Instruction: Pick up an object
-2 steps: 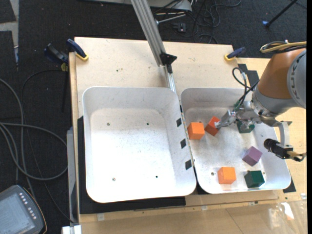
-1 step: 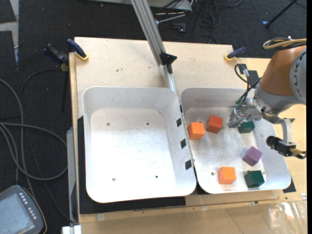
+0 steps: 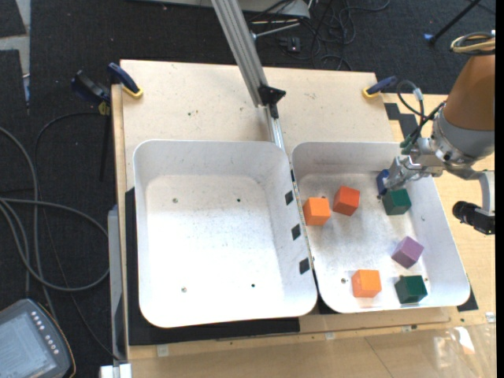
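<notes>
Camera view from above: tool (image 3: 391,186), its opening impossible to judge, sits low in the right bin (image 3: 449,235) touching a green cube (image 3: 397,201) near the far wall, where a nudge could slide it away ungrasped.

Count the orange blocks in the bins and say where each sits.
2, maybe 3: orange block by the divider, another orange block near the right bin's front edge; the redder block sits beside the first.

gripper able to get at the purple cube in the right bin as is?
Probably yes. The purple cube sits apart from its neighbours with nothing on top, and the gripper is already in the right bin, by a green cube.
</notes>
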Action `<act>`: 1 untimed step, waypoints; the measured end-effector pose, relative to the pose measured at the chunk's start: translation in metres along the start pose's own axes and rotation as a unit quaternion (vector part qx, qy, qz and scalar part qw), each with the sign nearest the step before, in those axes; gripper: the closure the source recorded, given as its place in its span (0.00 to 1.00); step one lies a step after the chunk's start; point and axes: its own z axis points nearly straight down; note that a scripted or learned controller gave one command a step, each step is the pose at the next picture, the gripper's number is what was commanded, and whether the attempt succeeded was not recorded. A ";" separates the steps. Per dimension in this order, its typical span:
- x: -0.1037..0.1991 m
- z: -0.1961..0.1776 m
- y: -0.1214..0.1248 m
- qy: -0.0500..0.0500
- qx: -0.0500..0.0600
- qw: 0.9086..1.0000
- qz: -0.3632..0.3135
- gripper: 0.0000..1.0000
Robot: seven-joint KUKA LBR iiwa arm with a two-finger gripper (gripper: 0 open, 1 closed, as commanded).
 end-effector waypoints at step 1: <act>0.004 -0.044 0.004 0.000 0.000 1.000 -0.001 1.00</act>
